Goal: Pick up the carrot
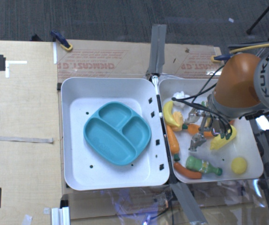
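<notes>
The carrot (173,139), long and orange, lies in the right bin (251,139) along its left wall, pointing toward the front. My gripper (200,136) hangs low over the middle of that bin, a short way right of the carrot and apart from it. Small orange pieces (193,128) show right around the gripper, partly hidden by it and its cables. Nothing shows whether it holds anything.
Also in the right bin are a banana (171,114) behind the carrot, a yellow fruit (223,138) right of the gripper, a lemon (239,165), a green bottle (203,165) and an orange-red vegetable (187,171) at the front. A blue divided plate (117,133) lies in the left bin (73,139).
</notes>
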`<state>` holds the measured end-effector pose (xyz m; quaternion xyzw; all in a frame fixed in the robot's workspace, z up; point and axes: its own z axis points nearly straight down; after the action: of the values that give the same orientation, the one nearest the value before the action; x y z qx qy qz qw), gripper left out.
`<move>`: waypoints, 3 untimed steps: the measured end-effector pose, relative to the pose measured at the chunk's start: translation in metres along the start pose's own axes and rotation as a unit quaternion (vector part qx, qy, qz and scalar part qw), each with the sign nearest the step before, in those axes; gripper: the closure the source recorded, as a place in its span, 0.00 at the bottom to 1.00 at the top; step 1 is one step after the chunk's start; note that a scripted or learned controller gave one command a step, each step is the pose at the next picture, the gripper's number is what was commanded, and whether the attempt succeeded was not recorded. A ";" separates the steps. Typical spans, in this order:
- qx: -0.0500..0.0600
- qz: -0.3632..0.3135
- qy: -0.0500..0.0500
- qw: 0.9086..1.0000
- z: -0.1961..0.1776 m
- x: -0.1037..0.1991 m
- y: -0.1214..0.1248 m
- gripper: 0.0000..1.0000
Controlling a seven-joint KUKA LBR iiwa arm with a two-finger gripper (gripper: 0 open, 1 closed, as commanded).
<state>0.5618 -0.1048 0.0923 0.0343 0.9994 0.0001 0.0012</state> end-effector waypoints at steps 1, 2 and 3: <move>0.001 -0.001 -0.003 1.000 -0.010 -0.002 0.000 1.00; 0.001 -0.002 -0.006 1.000 -0.021 -0.004 0.000 1.00; 0.002 -0.003 -0.008 1.000 -0.031 -0.006 0.001 1.00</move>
<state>0.5682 -0.1047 0.1231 0.0318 0.9994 -0.0023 0.0094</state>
